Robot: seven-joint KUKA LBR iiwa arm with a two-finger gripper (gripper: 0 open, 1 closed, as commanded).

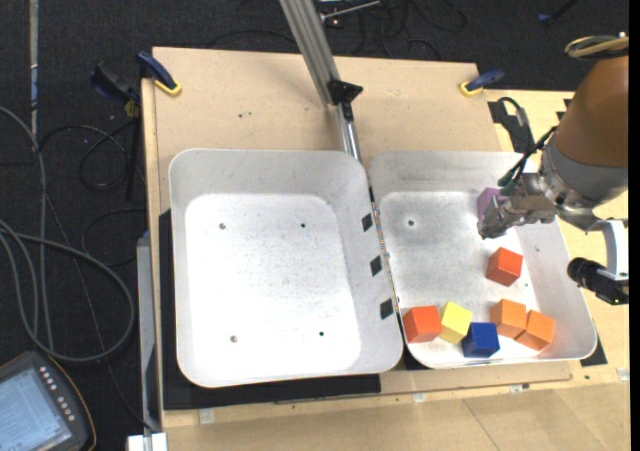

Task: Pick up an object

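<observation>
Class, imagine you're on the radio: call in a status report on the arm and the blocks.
Gripper over the right bin, fingers unclear. Nearest orange block lies just below it, apart from the rest. Five more blocks cluster along the bin's near edge.

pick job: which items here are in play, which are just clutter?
In play:
hand
purple block by the hand
orange cube
orange block
yellow block
blue block
two orange blocks
right bin

Clutter:
left bin
clamps
pendant

No legible text, label, brand, number or sign is found; the screen (30, 407) at the lower left is too blurred to be read.
</observation>
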